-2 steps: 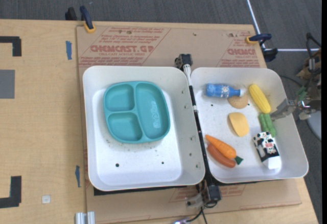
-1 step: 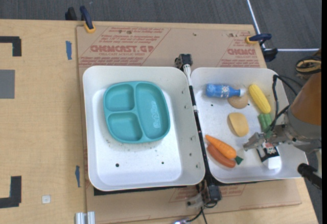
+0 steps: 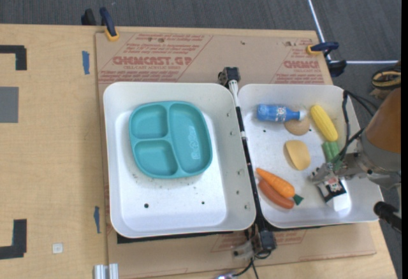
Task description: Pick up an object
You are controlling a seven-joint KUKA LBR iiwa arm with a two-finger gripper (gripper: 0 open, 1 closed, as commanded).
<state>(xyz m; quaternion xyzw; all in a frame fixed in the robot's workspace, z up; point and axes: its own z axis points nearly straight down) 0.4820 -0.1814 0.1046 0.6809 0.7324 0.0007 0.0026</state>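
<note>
Camera view: carrot (image 3: 276, 182) in right bin (image 3: 268, 106).

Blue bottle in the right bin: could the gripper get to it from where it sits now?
Probably yes. The blue bottle lies uncovered, apart from the corn; the gripper is low in the same bin.
</note>
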